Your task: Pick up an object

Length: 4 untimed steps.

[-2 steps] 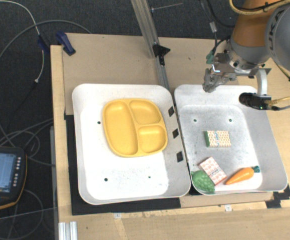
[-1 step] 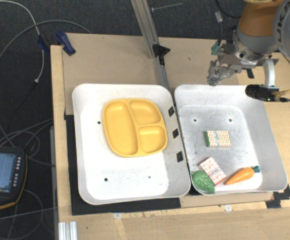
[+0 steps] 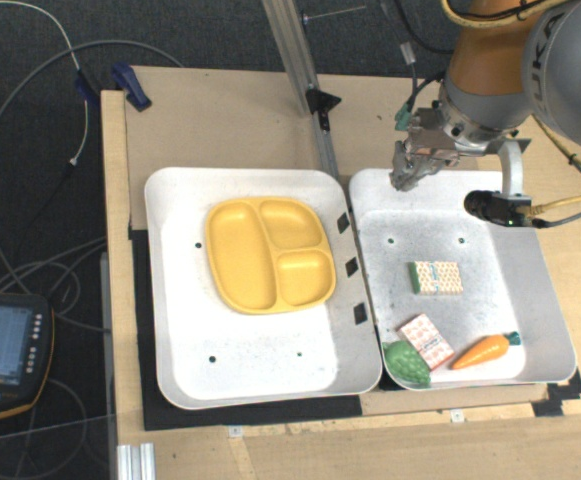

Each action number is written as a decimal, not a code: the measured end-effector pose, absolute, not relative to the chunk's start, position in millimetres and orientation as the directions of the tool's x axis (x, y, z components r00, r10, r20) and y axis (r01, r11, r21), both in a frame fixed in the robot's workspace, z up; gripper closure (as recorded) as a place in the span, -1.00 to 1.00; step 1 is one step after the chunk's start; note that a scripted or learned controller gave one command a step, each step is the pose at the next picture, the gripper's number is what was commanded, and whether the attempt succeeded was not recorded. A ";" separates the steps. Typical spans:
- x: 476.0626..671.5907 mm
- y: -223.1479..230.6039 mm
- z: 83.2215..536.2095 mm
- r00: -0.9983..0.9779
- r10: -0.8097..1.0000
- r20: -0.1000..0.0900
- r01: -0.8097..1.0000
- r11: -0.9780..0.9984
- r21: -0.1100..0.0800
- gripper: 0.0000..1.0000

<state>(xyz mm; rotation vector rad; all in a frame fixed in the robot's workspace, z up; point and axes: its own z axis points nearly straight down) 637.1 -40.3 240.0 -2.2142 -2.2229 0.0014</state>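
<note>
Pincer (image 3: pixel 406 178) hovers at the right bin's (image 3: pixel 545 298) far-left corner – jaw state cannot be told – with the box (image 3: pixel 437 277) lying nearest, toward the camera, long axis crosswise.

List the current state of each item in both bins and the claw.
Yellow three-compartment plastic tray: flat, left bin.
Checkered box: flat, mid right bin.
Red-white carton: tilted against green vegetable.
Orange carrot: lying, near corner.
Claw: over right bin's far edge, holding nothing.
</note>
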 end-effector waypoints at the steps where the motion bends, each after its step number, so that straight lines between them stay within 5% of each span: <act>1: 597.1 -4.7 228.8 -0.004 1.000 0.003 1.000 0.004 -0.005 1.00; 4: 498.2 95.7 240.9 -0.004 1.000 0.003 1.000 0.004 -0.002 1.00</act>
